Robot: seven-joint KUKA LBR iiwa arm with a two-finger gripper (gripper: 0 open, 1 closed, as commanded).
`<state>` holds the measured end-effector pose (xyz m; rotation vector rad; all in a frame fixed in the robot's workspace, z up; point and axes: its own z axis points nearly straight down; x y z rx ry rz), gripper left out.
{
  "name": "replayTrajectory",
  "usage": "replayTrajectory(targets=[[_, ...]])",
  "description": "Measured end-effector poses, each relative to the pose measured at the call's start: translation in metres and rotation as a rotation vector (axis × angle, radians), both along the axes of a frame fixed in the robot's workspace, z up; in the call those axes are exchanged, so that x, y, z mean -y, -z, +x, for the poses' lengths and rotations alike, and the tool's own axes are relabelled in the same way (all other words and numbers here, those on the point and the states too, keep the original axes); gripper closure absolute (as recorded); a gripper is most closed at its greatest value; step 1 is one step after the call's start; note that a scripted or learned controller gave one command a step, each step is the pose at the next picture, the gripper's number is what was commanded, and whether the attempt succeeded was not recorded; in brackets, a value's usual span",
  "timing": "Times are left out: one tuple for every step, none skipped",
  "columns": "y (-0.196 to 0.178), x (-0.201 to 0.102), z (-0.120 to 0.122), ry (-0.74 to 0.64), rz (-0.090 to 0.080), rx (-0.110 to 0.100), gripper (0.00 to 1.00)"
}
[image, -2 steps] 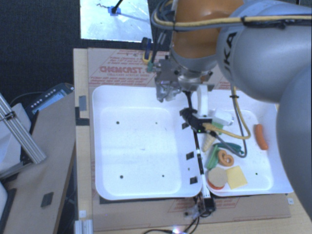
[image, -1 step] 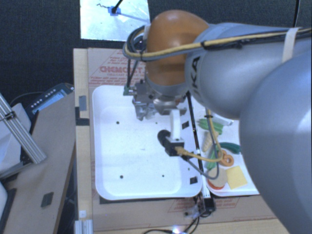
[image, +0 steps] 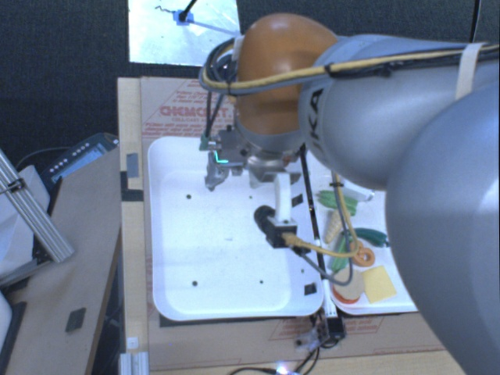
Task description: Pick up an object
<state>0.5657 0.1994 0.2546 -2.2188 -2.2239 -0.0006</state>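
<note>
2 bins sit side by side on the bench. The left bin lies under the arm, which reaches in from the right. The gripper hangs over the back part of that bin. In the right bin, near its front, a sponge block lies just right of a ring, with leafy pieces behind them.

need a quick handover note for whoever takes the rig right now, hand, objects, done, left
Hand: over the upper part of the left bin; nothing seen between its fingers.
Objects: a yellow block, green pieces and other small items lie in the right bin, partly hidden by the arm.
Done: no pick visible.
Left: grasp an object and lift it.
</note>
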Motion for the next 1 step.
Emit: replayTrajectory(targets=[[-0.0109,-0.0001,0.0006,-0.002,0.001,0.001,1.00]])
